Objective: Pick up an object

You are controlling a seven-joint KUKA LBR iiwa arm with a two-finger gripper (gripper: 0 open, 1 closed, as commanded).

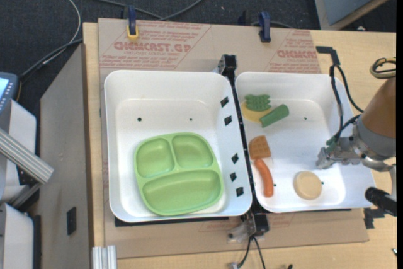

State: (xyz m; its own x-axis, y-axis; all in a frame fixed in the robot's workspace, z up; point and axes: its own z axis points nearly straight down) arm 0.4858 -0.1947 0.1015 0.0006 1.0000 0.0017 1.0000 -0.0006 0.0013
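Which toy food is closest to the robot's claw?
The round tan cookie-like piece, lying just below-left of the gripper. The orange carrot-like stick, brown piece and green pieces lie farther left.

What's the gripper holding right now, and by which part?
Nothing visible. The gripper sits over bare floor of the right bin, apart from the round tan piece and the orange carrot.

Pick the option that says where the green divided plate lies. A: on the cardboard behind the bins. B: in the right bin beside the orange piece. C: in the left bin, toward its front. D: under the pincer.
C: the green divided plate lies flat on the floor of the left bin, toward its front edge, while the small food pieces sit in the right bin.
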